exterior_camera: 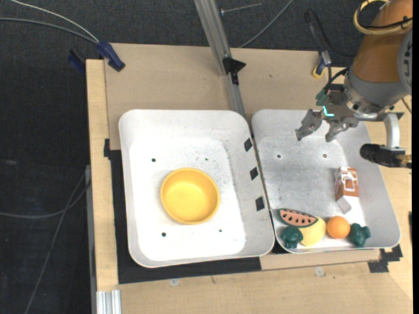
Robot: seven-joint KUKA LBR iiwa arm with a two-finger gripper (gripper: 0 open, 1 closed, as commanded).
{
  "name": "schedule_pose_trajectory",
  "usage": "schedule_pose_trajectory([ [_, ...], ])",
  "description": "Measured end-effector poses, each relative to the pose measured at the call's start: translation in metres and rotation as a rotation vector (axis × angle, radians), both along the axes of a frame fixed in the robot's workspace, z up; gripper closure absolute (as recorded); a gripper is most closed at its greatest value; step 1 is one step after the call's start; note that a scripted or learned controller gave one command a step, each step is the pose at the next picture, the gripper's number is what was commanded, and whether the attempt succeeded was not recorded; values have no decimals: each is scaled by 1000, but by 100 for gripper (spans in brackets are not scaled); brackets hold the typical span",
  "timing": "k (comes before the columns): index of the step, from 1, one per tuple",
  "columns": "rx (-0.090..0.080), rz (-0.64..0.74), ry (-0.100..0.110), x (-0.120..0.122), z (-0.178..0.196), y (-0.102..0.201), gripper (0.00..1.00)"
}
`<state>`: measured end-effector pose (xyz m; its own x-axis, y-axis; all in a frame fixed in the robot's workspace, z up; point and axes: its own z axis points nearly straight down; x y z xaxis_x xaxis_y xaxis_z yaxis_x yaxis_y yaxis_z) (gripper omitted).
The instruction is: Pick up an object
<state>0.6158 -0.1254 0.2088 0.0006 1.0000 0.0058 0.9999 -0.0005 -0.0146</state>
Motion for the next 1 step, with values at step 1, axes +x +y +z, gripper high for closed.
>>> schedule_pose_trajectory([
  [1,-1,1,-6,1,3,0,0],
])
